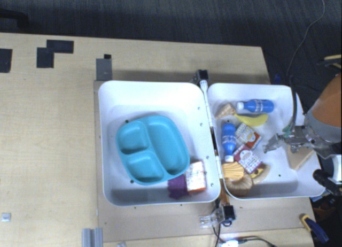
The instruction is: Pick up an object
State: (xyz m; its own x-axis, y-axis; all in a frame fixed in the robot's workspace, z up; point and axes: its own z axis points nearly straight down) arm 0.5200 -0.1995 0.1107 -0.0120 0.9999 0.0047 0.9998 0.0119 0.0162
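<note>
Gripper [279, 141] hung over right bin [283, 187], near its right edge, clear of the pile; can't tell its state. Blue bottle [228, 136] and banana [252, 119] sat along the bin's left side.

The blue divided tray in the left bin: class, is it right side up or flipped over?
Right side up. The blue divided tray shows its three hollow compartments facing the camera, and it lies tilted in the left bin.
</note>
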